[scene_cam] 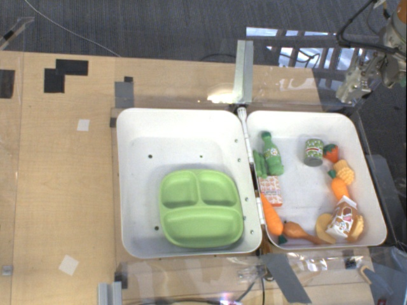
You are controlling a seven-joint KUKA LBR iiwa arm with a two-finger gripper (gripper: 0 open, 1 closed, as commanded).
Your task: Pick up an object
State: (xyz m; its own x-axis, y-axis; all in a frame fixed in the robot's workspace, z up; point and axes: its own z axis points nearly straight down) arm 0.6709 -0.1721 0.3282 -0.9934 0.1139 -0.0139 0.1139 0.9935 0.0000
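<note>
Green bottle [272, 152] lying in the right bin [299, 123] near its left wall, small can [313, 151] and carrot [271, 216] nearby, green divided plate [201, 208] in the left bin [146, 132], gripper [357, 81] above the right bin's far corner, grip state unclear

A single fixed camera is looking down at a slant from above the worktop [57, 189], taking in both white bins side by side: the left bin [137, 170] is sitting near the middle of the frame and the right bin [362, 170] is running toward the right edge. Dark carpeted floor [159, 11] is filling the top of the picture, so the lens is facing away across the worktop. It is standing far enough back to show both bins whole.
</note>
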